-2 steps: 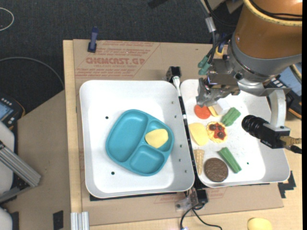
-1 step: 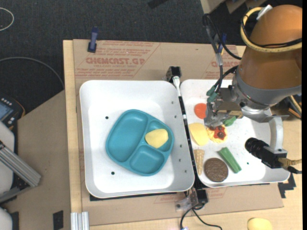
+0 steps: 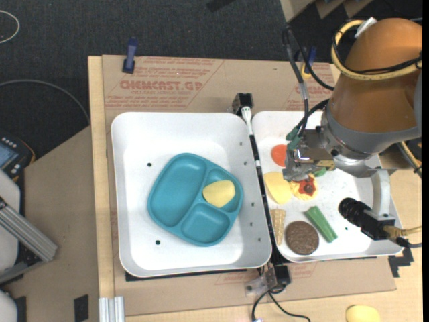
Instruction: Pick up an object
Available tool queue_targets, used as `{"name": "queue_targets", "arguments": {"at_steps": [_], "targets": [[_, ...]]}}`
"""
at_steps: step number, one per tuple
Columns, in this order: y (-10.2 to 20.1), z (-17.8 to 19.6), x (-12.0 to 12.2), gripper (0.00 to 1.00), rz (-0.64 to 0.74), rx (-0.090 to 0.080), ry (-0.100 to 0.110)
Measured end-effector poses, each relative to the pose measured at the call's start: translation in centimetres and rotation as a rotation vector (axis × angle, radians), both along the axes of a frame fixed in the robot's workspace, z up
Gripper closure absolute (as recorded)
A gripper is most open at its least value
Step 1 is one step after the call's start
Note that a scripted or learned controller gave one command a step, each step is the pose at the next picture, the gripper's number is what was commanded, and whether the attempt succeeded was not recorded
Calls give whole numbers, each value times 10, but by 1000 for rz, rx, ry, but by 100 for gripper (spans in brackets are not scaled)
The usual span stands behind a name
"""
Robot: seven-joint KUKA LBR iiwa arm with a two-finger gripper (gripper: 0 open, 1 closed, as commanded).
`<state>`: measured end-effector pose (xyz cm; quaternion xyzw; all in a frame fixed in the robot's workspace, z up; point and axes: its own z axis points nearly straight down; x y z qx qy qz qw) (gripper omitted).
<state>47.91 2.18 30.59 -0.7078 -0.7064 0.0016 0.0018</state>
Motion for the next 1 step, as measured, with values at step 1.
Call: {"name": "queue_targets", "arguments": {"at_steps": [1], "targets": [[-24,-26,0,100,-2,-1,0]]}}
